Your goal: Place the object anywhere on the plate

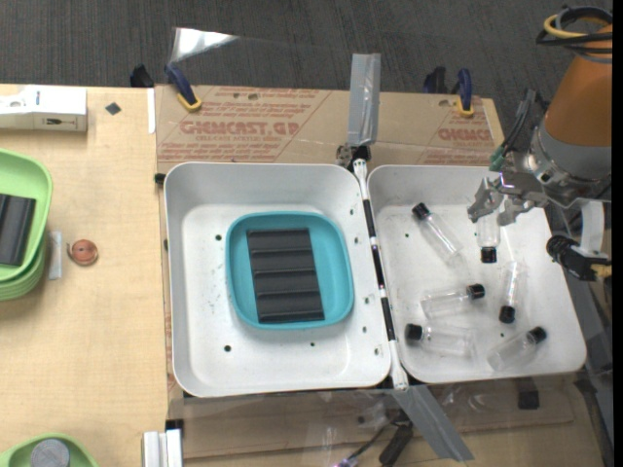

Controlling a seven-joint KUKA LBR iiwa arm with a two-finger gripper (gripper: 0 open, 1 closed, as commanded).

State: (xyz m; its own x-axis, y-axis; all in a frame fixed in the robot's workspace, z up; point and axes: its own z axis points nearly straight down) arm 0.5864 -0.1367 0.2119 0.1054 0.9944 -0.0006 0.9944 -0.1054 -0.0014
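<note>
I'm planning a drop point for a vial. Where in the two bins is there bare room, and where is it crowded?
The left bin has bare white floor all around the teal plate, widest along its near edge. The plate's middle carries a black ridged insert. The right bin is crowded with clear vials across its near half; its far left corner is barest.

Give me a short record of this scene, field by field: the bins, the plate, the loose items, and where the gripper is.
left bin: white, holds a teal plate
on the plate: a black ribbed block, roughly centred
right bin: white, holds several clear vials with black caps, scattered
gripper: above the upper right part of the right bin
vial at gripper: upright, black cap down, just below the fingers; grip unclear
task state: no vial on the plate yet
</note>
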